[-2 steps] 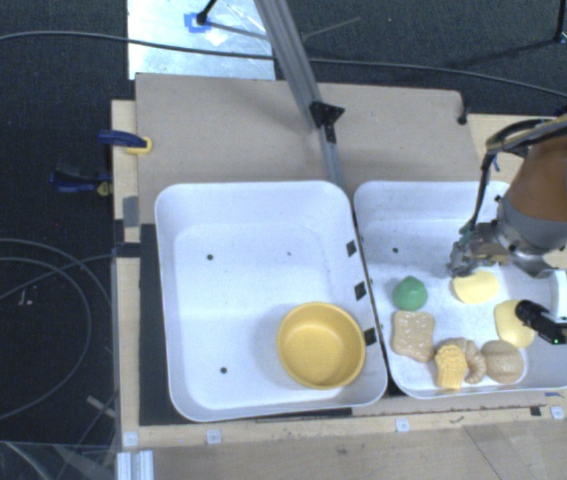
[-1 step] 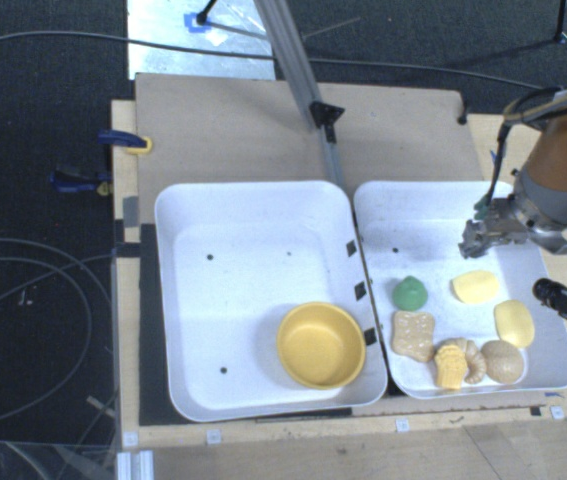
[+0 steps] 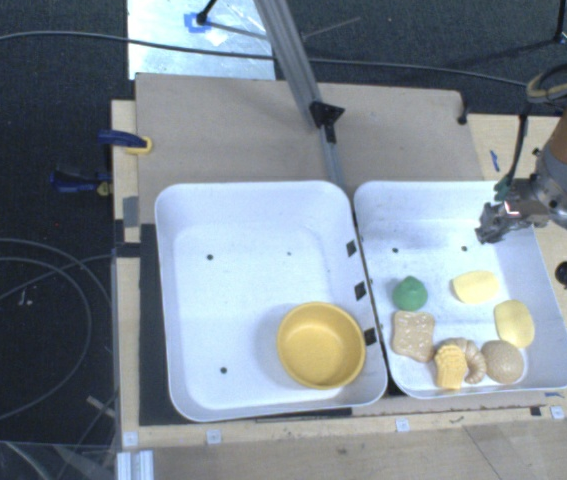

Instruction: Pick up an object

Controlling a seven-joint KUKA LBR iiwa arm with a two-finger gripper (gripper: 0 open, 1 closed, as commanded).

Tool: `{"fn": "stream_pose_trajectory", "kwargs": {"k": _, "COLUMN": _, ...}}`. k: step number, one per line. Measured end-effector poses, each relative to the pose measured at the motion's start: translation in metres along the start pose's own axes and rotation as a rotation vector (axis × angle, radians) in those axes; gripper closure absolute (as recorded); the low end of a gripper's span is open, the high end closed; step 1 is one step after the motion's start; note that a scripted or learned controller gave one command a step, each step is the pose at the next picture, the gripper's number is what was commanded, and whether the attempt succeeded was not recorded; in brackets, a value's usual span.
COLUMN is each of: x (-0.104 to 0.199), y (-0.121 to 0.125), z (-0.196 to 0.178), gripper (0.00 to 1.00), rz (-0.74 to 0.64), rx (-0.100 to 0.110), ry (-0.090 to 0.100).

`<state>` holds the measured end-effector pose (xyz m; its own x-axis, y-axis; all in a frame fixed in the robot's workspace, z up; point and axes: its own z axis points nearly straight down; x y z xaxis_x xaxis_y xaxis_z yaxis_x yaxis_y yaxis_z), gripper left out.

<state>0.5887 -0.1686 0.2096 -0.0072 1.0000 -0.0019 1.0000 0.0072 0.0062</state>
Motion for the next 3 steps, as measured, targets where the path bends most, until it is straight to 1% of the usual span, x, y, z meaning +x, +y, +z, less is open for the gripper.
{"fn": "stream_pose_trajectory", "kwargs": {"k": 1, "x": 0.000, "y": 0.001, "z": -0.036, "gripper": 1.00, "rz": -0.001, "rx": 0.001, "ry": 0.000}}
{"fn": "stream_pose_trajectory", "kwargs": {"k": 2, "x": 0.046, "y": 0.012, "z": -0.027, "gripper": 1.00, "rz": -0.002, "rx": 0.004, "ry": 0.002}}
{"fn": "stream_pose_trajectory", "kwargs": {"k": 3, "x": 0.098, "y": 0.029, "z": -0.030, "gripper": 1.00, "rz": -0.003, "rx": 0.002, "ry": 0.003}}
